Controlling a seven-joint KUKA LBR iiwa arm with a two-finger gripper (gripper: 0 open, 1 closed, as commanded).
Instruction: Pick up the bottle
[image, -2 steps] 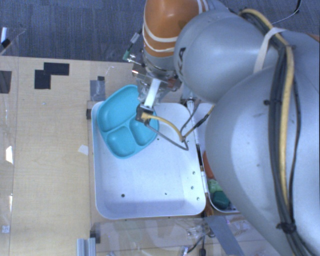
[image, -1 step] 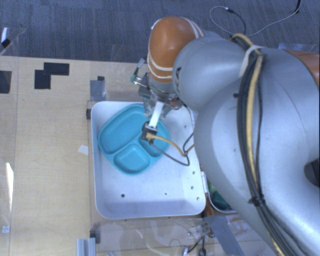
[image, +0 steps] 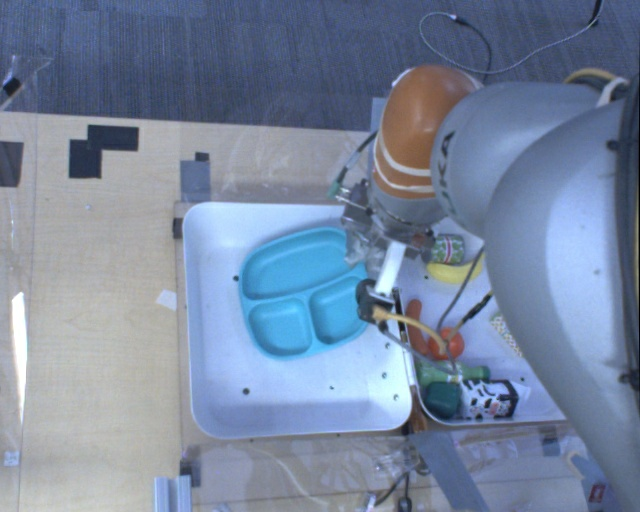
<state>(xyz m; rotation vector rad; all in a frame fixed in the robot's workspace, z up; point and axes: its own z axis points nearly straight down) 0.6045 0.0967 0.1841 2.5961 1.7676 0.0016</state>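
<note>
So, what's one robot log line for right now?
gripper: over right edge of blue tray, left bin | bottle: lying in right bin, apart from gripper | pick: not yet done

white bins: two, left (image: 215, 380) and right (image: 540, 402)
blue plate (image: 300, 295): one, with three compartments
bottle (image: 470, 395): one
can (image: 450, 247): one
yellow thing (image: 452, 272): one, perhaps a banana, partly hidden
red thing (image: 445, 345): one

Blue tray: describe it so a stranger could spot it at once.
Find the left bin of the two white ones. The tray lies on its floor, toward the right wall. It alone is light blue, split into three compartments.
</note>
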